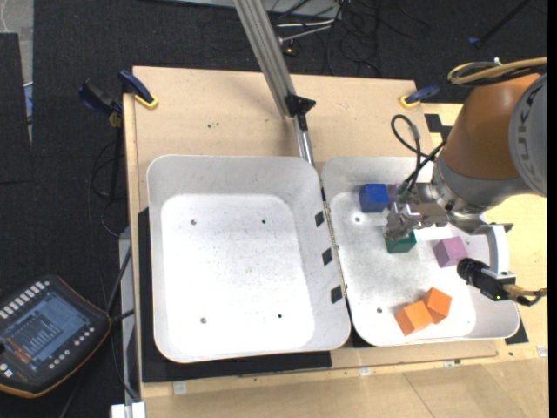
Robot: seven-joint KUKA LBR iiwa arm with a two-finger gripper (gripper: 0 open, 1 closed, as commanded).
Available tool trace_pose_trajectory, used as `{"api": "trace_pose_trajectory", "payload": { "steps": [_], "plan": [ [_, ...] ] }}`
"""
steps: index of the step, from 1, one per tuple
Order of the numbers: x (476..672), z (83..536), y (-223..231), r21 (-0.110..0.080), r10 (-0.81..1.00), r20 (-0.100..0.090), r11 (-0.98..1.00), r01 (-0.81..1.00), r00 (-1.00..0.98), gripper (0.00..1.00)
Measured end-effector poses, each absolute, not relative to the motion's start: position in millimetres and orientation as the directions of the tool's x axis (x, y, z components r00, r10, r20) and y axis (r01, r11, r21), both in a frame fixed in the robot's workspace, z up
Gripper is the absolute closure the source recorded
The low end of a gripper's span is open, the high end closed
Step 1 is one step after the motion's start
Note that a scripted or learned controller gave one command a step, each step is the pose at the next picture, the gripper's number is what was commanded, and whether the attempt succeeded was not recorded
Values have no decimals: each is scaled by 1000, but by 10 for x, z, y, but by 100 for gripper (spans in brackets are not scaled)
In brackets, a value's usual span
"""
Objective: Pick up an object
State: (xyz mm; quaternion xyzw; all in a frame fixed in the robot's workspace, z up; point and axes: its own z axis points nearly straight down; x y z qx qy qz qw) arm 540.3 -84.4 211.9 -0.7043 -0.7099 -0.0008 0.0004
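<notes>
Claw point(401, 231) over green block point(402, 244); two orange blocks point(424, 312).

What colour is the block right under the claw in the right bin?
Dark green. The block sits at the claw tips, best seen in the camera view.

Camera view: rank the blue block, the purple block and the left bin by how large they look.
1. left bin, by far the largest.
2. blue block and purple block: they look about alike, so I won't rank them.
</notes>
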Motion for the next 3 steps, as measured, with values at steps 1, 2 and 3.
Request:
{"api": "trace_pose_trajectory", "payload": {
  "steps": [1,2,3],
  "plan": [
    [5484,2235,-226,2,1000,1,9,1000,-9,100],
    [5522,2195,262,0,1000,1,8,1000,-8,100],
    [5575,2329,726,2,1000,2,8,1000,-8,100]
  ]
}}
